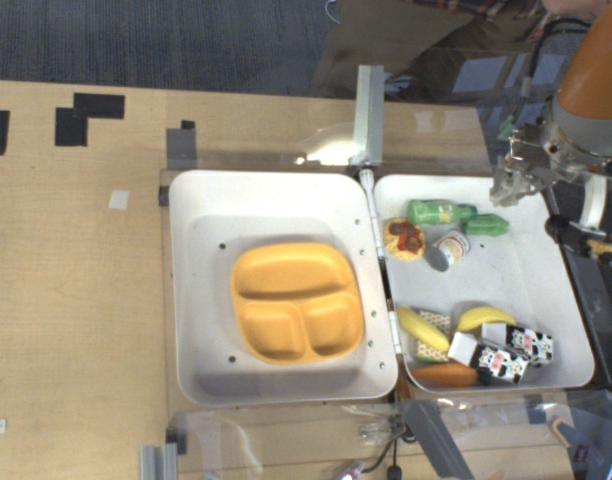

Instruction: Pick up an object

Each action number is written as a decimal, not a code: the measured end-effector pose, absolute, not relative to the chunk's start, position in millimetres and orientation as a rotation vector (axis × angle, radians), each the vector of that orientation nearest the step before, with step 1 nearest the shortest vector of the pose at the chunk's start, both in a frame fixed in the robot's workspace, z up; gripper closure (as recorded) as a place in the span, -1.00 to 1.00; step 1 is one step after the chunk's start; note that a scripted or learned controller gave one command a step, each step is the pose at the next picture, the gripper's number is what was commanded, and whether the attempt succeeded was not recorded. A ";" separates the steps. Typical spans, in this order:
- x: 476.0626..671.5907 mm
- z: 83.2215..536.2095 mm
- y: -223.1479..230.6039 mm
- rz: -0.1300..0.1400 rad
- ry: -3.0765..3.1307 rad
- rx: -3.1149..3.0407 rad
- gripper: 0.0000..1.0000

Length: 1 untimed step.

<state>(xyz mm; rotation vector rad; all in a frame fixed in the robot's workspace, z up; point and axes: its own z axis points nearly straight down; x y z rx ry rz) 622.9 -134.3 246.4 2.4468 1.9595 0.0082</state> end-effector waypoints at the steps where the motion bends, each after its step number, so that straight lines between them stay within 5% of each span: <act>1: 595.4 247.2 -119.8 0.000 1.939 2.470 1.00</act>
